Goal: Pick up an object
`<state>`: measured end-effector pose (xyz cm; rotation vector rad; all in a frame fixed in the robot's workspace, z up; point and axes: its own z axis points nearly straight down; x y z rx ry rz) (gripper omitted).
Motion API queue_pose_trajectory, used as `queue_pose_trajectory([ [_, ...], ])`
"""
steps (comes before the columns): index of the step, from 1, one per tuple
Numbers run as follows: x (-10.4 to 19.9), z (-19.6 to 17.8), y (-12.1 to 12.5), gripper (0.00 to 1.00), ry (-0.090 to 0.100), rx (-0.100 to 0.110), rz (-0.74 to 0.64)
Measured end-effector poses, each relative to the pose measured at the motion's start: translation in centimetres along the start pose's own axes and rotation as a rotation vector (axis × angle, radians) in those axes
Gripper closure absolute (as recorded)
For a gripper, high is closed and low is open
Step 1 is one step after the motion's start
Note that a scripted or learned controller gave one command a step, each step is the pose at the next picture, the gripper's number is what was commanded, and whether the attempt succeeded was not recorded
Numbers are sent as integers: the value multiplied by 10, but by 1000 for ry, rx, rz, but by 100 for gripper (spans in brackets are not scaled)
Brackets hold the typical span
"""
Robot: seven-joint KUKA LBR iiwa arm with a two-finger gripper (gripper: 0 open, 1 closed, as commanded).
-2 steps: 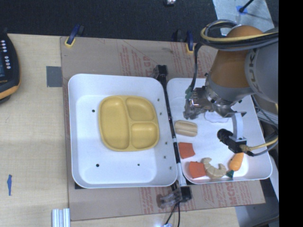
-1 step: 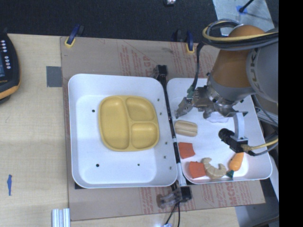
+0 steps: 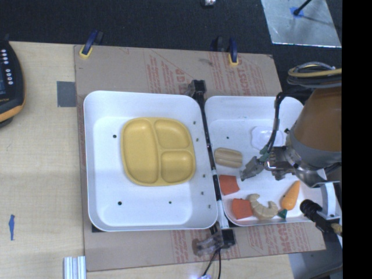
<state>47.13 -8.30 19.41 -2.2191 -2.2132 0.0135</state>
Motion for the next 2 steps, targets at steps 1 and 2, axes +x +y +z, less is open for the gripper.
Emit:
queue_pose_trajectory([
  [1,-69,43,4,0,0,-4,0],
  [2,35,-1,17,0,3,-11,-17],
])
